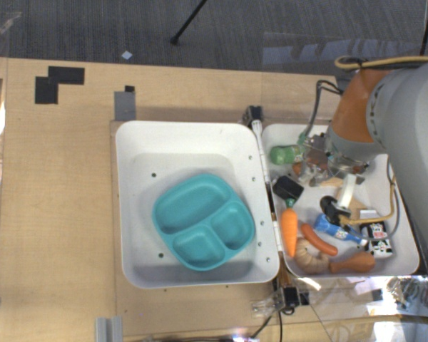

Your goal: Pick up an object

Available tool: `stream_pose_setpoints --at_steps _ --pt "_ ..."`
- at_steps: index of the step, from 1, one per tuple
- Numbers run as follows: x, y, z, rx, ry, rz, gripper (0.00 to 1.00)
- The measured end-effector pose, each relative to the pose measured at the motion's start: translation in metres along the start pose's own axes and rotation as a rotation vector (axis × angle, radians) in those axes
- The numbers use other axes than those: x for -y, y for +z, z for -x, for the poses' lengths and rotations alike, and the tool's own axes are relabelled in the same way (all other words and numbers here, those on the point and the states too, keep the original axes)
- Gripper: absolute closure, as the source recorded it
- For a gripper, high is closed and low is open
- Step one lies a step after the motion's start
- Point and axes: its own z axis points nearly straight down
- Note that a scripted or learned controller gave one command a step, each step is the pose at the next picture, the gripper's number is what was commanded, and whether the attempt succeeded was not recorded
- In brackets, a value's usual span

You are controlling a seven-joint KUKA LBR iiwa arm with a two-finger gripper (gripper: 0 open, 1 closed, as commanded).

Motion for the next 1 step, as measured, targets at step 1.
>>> stream_pose_setpoints --at_steps 1 --pt "0.0579 -0.0889 -0.0379 -0.003 0.102 -0.005 1.0"
